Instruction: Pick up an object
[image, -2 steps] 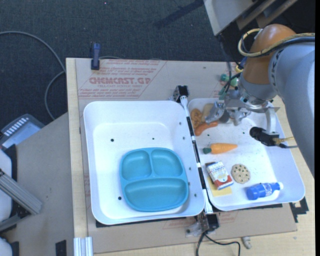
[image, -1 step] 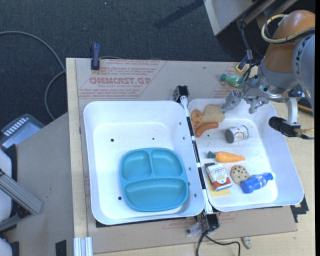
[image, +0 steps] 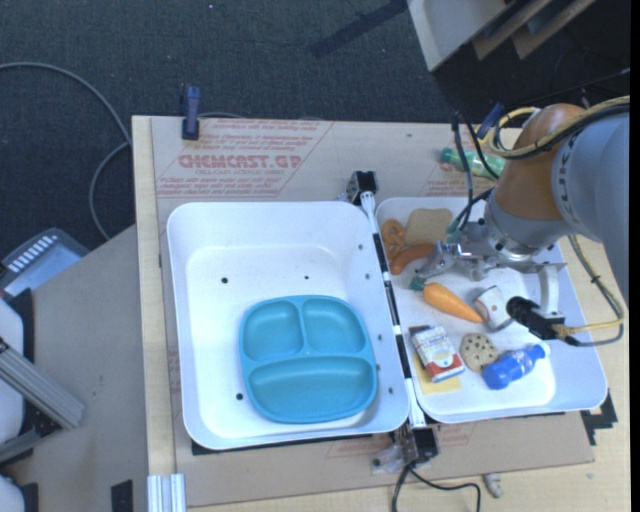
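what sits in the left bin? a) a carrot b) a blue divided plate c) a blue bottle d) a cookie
b, the blue divided plate lies alone in the left bin, while the carrot, cookie and blue bottle lie in the right bin.

Two shallow white plastic bins (image: 190, 330) look smooth with a faint sheen. The light blue divided plastic tray (image: 307, 357) is smooth and matt. The pale wooden worktop (image: 250, 155) carries printed red lettering. The orange plastic carrot (image: 452, 301) looks smooth, the grey robot arm (image: 590, 170) softly glossy.
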